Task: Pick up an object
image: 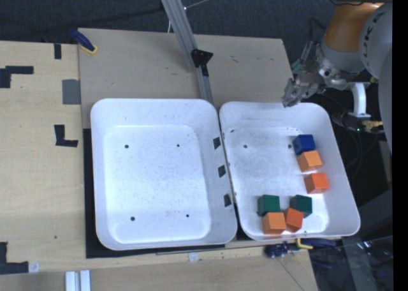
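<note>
The pincer (291,99) hangs over the far rim of the right bin (255,175), at that bin's upper right corner in the camera view. Nothing is seen between its tips; whether it is spread or pressed together cannot be told at this angle.

All seven blocks lie inside the right bin, nearer the camera than the pincer and well apart from it. The closest is the blue block (304,143), below the pincer and slightly to its right. Touching it on the near side is an orange block (310,160). A second orange block (316,182) lies just beyond, along the same wall.

Farthest from the pincer, at the bin's near end, sits a cluster: a green block (269,203), a second green block (301,204), and two orange blocks (274,222) (294,218) pressed side by side in front of them.

The left bin (108,175) lies to the pincer's left. A grey metal bar (182,22) slants across the bench farther left.
</note>
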Tool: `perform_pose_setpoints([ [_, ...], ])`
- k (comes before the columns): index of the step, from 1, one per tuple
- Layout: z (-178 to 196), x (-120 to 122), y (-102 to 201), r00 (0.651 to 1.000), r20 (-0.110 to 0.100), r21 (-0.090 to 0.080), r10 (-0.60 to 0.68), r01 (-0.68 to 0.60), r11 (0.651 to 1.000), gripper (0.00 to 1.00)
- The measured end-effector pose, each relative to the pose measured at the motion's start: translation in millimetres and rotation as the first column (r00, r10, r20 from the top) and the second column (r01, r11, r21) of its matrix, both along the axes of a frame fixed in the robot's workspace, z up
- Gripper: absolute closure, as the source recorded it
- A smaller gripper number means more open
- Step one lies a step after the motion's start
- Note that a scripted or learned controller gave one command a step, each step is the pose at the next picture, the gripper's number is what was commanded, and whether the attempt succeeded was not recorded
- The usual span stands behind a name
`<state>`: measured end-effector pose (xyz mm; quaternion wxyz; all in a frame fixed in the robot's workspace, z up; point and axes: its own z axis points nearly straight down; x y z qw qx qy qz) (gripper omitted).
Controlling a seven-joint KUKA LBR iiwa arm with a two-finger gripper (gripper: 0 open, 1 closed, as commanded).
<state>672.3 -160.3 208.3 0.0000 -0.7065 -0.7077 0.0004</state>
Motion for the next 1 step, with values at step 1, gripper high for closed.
perform_pose_setpoints([
  [1,43.3,1.1,0.4,1.0,0.005,-0.001,0.0,0.0,1.0,1.0],
])
